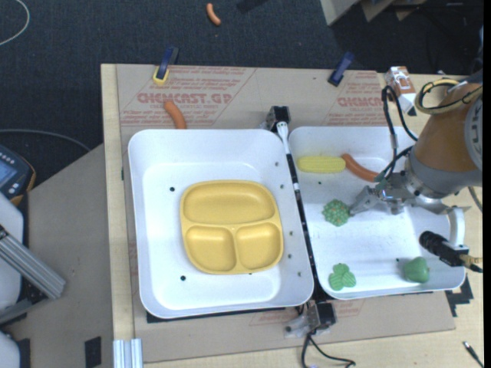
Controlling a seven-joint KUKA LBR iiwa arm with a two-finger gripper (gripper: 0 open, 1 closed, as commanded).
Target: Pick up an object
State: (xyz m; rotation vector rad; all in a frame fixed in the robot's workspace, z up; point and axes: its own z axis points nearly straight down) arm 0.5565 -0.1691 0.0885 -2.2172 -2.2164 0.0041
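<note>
One gripper reaches low into the right bin, its tips just beside a broccoli near the bin's left wall; whether it grips, I cannot tell. This looks like the approach, so closing on the broccoli comes next. Count: two broccoli, one corn, one sausage, one pepper, one tray.

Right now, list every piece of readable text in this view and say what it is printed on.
"CHEMCAST GP": red print on the brown board under the bins, upper left, last letters uncertain.
Same red print, upper right: partly covered, too blurred to read fully.
Smaller red lines beside both: too small.
</note>
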